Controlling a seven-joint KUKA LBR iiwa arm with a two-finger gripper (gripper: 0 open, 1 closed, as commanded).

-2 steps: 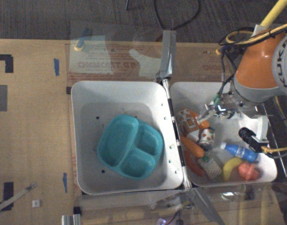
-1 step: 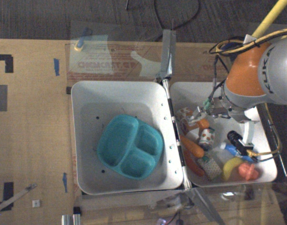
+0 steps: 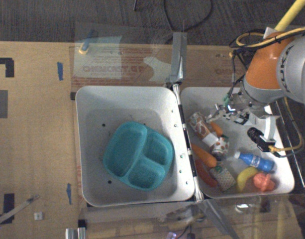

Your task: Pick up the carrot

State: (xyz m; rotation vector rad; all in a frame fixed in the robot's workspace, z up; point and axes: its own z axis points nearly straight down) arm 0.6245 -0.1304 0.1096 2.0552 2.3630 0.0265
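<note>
Carrot in the right bin

The carrot (image 3: 205, 156) lies below-left of the end effector (image 3: 226, 112); its finger state cannot be told.

Teal tray (image 3: 138, 156) in left bin (image 3: 87, 103); blue bottle (image 3: 255, 161), perhaps banana (image 3: 246, 178).

End effector (image 3: 227, 112) above carrot (image 3: 204, 156)
</note>
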